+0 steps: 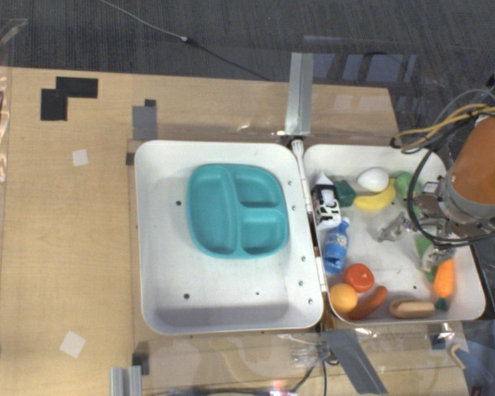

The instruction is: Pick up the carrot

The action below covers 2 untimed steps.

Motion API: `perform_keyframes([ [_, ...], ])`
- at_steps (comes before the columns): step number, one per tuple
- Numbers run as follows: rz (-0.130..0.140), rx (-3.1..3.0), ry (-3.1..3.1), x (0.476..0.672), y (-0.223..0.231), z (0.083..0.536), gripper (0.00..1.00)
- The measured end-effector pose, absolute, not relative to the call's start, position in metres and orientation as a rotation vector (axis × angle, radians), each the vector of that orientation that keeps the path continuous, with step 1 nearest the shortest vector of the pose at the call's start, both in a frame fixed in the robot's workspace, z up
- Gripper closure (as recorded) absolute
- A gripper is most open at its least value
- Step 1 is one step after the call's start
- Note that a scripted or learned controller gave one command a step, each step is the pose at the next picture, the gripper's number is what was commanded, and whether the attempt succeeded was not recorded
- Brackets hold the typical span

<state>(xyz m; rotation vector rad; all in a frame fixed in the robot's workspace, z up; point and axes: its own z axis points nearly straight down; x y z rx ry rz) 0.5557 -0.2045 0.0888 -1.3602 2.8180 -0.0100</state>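
The carrot [444, 278] is a short orange piece with a green end, lying near the right wall of the right bin [396, 258], toward its front. The grey arm with its orange band [482, 168] reaches in from the right above that wall. The gripper [412, 239] hangs over the bin floor just up and left of the carrot, very close to its upper end. Cables and the wrist cover part of it, and nothing can be made out between the fingers.
The right bin also holds a white egg [373, 178], a banana [376, 200], a green piece [404, 184], a black-and-white bottle [326, 205], a blue bottle [336, 247], a tomato [359, 276], an orange [342, 295] and sausages [412, 308]. The left bin [165, 304] holds a teal divided plate [237, 209].
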Motion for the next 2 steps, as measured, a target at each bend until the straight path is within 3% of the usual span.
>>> perform_keyframes([
  [1,-0.013,-1.364,2.816,0.492,-0.205,0.089,0.0],
  [2,-0.024,-1.367,2.806,0.497,-0.204,0.103,1.0],
])
